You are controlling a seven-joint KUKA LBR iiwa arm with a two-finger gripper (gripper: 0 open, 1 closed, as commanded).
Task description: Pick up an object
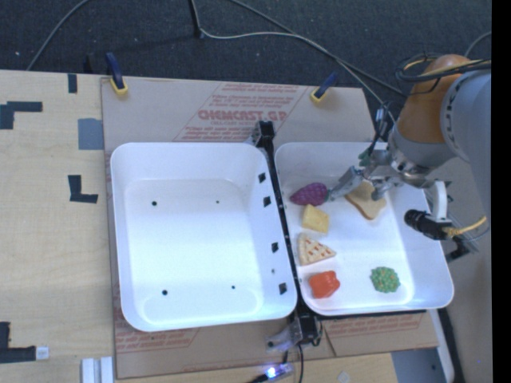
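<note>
Overhead, the pincer [361, 183] hangs spread open beside the bread slice [368, 204] near the right bin's [423, 294] far edge; purple fruit [310, 192] lies close.

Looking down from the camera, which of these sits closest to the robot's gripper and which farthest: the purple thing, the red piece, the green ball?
From the gripper, nearest first:
1. Purple thing, just to its left near the bin divider.
2. Green ball, toward the right bin's front edge.
3. Red piece, front left of that bin; only slightly farther than the green ball.
</note>
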